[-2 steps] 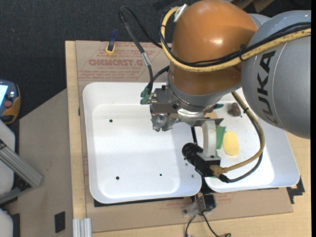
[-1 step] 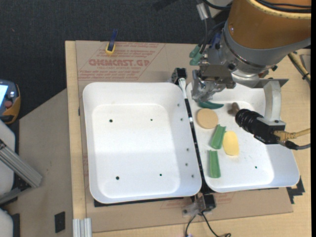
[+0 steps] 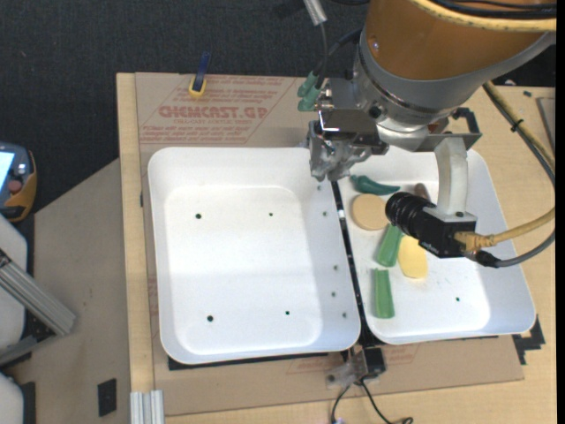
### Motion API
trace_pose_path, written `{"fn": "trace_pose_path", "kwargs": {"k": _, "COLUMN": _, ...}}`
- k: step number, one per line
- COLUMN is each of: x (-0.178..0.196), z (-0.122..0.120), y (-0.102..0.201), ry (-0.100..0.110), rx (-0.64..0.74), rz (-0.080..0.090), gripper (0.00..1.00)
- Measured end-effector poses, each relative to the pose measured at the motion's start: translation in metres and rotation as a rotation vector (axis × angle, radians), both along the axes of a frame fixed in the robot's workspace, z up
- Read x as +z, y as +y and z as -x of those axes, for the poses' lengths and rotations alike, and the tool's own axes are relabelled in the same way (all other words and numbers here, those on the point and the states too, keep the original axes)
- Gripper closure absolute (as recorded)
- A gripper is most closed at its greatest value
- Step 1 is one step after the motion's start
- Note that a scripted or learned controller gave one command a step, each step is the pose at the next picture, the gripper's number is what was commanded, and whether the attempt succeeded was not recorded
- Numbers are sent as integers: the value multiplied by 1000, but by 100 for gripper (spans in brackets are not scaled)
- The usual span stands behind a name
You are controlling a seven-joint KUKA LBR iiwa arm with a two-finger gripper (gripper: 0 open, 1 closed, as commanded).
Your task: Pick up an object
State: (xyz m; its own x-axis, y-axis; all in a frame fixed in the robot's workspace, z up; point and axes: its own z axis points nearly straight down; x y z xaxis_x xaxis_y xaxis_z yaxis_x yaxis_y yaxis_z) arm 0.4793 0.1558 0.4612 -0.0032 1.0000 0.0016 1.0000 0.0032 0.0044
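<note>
My gripper [image 3: 329, 162] hangs low over the back end of the divider between the two bins, beneath the grey and orange arm [image 3: 441, 34]. Nothing is visibly held. In the right bin [image 3: 494, 307], just right of the gripper, lie a teal curved piece [image 3: 374, 185] and a tan round disc [image 3: 368, 212]. Further forward are a green block [image 3: 388, 246], a yellow lump [image 3: 412, 261] and a second green stick [image 3: 382, 293]. The arm hides the bin's back part.
The left bin [image 3: 238, 263] adjoins the right one along the divider [image 3: 346, 246]. A black cylinder on a yellow hose [image 3: 425, 224] hangs over the right bin's objects. Both bins rest on a brown board [image 3: 212, 104] that bears a small yellow-blue clip [image 3: 199, 79].
</note>
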Motion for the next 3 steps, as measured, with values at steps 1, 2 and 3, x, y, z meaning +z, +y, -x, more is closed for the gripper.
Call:
{"fn": "trace_pose_path", "kwargs": {"k": 1, "x": -98, "z": 1, "y": 15, "ry": 15, "rx": -3, "rz": 5, "gripper": 100}}
{"fn": "trace_pose_path", "kwargs": {"k": 2, "x": -127, "z": 0, "y": -43, "ry": 11, "rx": -9, "rz": 4, "gripper": 100}}
{"fn": "trace_pose_path", "kwargs": {"k": 3, "x": -19, "z": -7, "y": -35, "ry": -9, "rx": -2, "rz": -2, "gripper": 100}}
